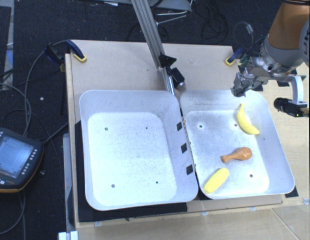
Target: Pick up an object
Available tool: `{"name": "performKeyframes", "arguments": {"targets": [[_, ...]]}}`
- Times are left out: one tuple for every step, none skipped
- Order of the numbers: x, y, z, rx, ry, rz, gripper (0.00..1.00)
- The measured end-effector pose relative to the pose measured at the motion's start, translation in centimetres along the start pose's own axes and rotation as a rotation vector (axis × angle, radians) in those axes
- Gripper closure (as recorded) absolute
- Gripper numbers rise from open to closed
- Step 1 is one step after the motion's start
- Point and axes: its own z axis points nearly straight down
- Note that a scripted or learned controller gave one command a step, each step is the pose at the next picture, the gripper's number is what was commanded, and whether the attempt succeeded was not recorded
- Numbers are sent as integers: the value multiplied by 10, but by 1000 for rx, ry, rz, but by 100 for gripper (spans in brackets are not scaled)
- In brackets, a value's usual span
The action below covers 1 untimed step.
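Note:
A yellow banana (246, 121) lies in the right bin's (205, 106) far right part. Below it rests a brown drumstick-shaped toy (238, 155), and a yellow oblong piece (216, 180) lies near the bin's front edge. My gripper (240, 89) hangs over the bin's far right corner, just above and behind the banana's top end. It is dark and small against the bin's rim. No object shows between its tips.
The left bin (127, 149) sits beside the right one, joined along a middle ridge with black clips (185, 146). A slanted metal post (153, 36) rises behind the bins. Yellow clamps (78, 57) mark the bench's far corners. A pendant (12, 156) lies off the bench at left.

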Motion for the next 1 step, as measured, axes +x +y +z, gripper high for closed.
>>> {"name": "performKeyframes", "arguments": {"targets": [[56,-23,-1,3,2,-4,100]]}}
